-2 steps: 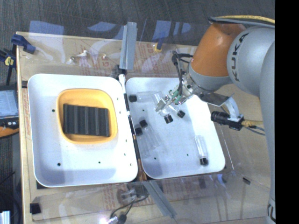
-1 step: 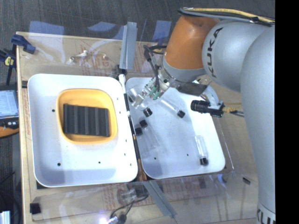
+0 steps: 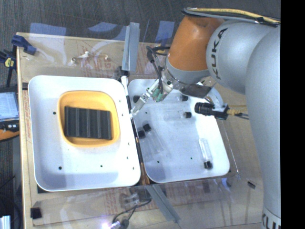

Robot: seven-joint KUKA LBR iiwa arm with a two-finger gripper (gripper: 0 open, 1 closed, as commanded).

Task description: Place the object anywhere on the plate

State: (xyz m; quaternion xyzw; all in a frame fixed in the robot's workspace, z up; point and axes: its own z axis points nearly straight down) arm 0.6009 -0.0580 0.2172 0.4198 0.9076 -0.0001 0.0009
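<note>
Jaws [image 3: 157, 92] hang at the right bin's [image 3: 220, 142] upper left; their state is unreadable. The yellow plate [image 3: 88, 99] lies leftward, in the left bin [image 3: 43, 142].

Bulky grey KUKA arm [image 3: 248, 56] fills right of frame; black "KUKA" lettering on rounded casing. Broad orange band [image 3: 190, 44] at upper centre. Black cylindrical fitting [image 3: 209, 109] below it; thin yellow-black cable along top edge.
</note>
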